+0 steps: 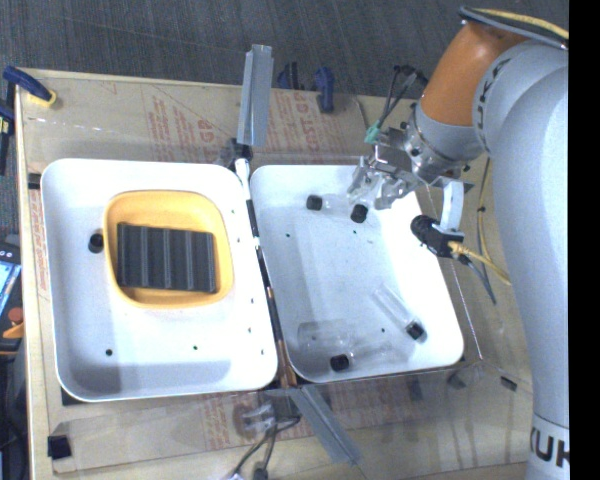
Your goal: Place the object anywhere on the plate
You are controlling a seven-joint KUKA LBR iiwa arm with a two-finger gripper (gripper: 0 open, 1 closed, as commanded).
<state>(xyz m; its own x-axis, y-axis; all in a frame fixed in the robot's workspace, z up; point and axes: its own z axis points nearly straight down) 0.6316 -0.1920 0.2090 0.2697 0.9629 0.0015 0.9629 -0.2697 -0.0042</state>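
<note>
Barely started: plate was sitting there with nothing new on it.

The yellow plate (167,208) with its dark ribbed insert (167,258) sat in the left bin (130,368). The clear tube-like objects with black caps (400,316) lay in the right bin (310,298), toward 5 and 6 o'clock, well apart from the plate. The claw (372,190) hovered at the right bin's 12 o'clock edge, near two small black caps (314,203); couldn't tell if it was apart or together, and saw nothing gripped. My read: grab, carry and drop-off were all left.
</note>
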